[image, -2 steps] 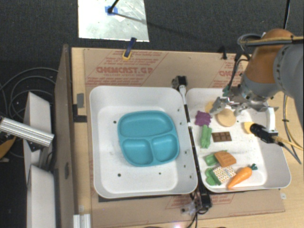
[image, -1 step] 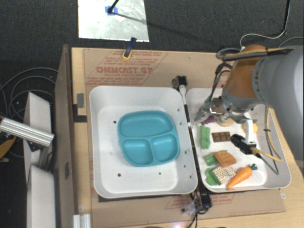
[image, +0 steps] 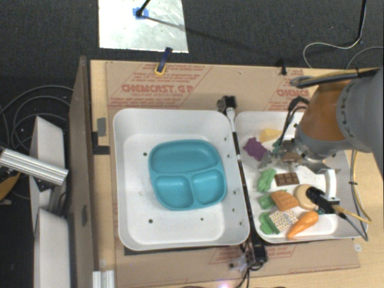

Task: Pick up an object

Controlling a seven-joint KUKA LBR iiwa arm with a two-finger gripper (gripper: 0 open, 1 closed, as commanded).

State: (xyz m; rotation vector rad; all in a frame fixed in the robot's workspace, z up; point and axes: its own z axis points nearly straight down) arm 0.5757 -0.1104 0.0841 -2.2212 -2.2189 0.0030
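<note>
Although I cannot tell how my claw [image: 287, 156] stands over the right bin [image: 345, 233], the purple toy [image: 255, 148] beside it looks light, stiff, best pinched across its narrow middle.

**Even overhead light, soft detail**

Light is bright and diffuse. The white bins [image: 180, 233] verge on overexposure, with faint shadows inside their walls. A reflective sheet [image: 142, 18] at the far side shows mottled glare. The dark floor [image: 36, 35] loses detail. Edges look slightly soft and grainy throughout.
</note>
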